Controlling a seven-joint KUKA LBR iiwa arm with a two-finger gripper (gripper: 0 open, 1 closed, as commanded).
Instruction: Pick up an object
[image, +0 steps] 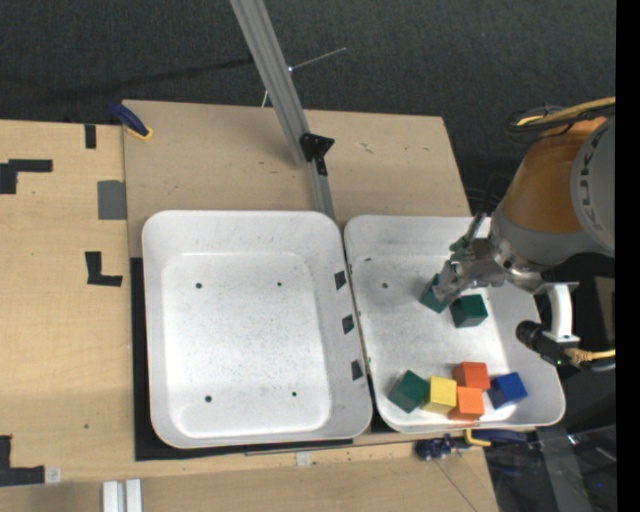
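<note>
Green blocks (455, 305) lie in the right bin (400, 250); claw (462, 280) above, grip perhaps unreadable.

Grey arm (560, 200) reaches leftward, claw (455, 285) lowered.

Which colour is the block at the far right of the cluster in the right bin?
Blue, seen in the camera view.

Light even and diffuse, seemingly from overhead. White bins (245, 330) bright, close to washed out, faint speckle visible. Tabletop (60, 300) evenly lit, no glare. Shadows soft and short; a dark strip under the left bin's near rim. Background beyond the tabletop falls to near black. Overall image soft and low-resolution; small block edges slightly blurred.
</note>
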